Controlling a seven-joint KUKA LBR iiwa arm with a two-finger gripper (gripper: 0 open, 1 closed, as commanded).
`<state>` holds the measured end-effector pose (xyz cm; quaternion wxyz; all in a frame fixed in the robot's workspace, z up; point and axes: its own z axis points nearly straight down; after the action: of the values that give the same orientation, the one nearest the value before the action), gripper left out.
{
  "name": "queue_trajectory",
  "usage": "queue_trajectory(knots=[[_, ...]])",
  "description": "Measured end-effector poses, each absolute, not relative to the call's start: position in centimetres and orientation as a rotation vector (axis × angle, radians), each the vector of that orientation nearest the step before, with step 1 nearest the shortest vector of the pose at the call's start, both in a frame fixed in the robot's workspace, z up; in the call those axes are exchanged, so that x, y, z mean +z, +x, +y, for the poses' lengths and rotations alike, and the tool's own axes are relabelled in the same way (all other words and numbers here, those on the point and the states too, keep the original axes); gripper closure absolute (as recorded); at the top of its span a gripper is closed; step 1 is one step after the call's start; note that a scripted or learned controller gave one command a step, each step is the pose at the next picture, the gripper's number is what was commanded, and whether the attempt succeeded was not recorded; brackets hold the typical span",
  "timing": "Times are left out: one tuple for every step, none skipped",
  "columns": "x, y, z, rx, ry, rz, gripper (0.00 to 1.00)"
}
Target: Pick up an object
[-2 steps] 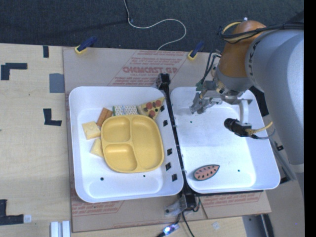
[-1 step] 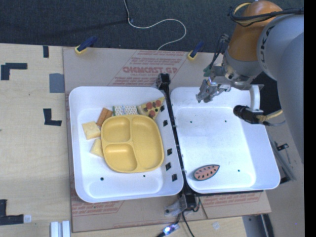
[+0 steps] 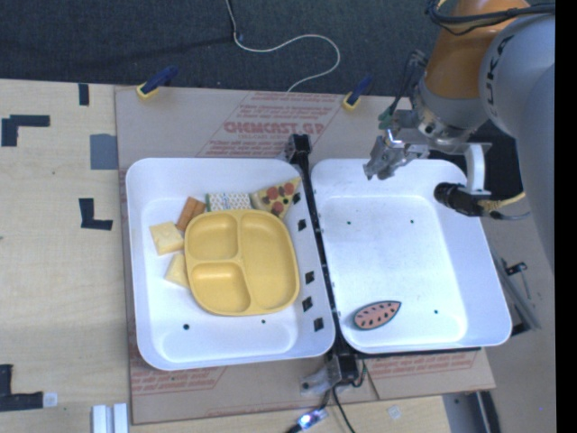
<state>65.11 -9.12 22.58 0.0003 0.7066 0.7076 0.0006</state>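
Observation:
My gripper (image 3: pixel 382 165) hangs over the far edge of the right bin (image 3: pixel 469 269), with nothing visible between its fingers. A pink oval toy with dark spots (image 3: pixel 376 314) lies near the front of that bin, well away from the gripper. In the left bin (image 3: pixel 149 242) a yellow divided plate (image 3: pixel 242 261) lies flat. Behind and left of the plate sit small items: a pizza-slice toy (image 3: pixel 278 195), an orange block (image 3: pixel 190 212), a tan cracker (image 3: pixel 166 237) and a pale wedge (image 3: pixel 176 270), partly under the plate.
The two bins meet along a black-clipped divider (image 3: pixel 311 242). A cardboard sheet (image 3: pixel 261 124) lies beneath them. A white cable (image 3: pixel 288 48) loops over the dark floor behind. The arm's grey body and orange band (image 3: pixel 469 34) fill the upper right.

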Motion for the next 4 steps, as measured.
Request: queue_trajectory(knots=[[22.2, 61.0, -4.4, -0.004, 2.220, 2.227, 1.00], [23.3, 58.0, 0.0, -0.002, 2.218, 2.230, 1.00], [22.6, 54.4, 5.2, -0.005, 2.218, 2.232, 1.00], [23.2, 51.3, 8.9, -0.005, 2.219, 2.230, 1.00]])
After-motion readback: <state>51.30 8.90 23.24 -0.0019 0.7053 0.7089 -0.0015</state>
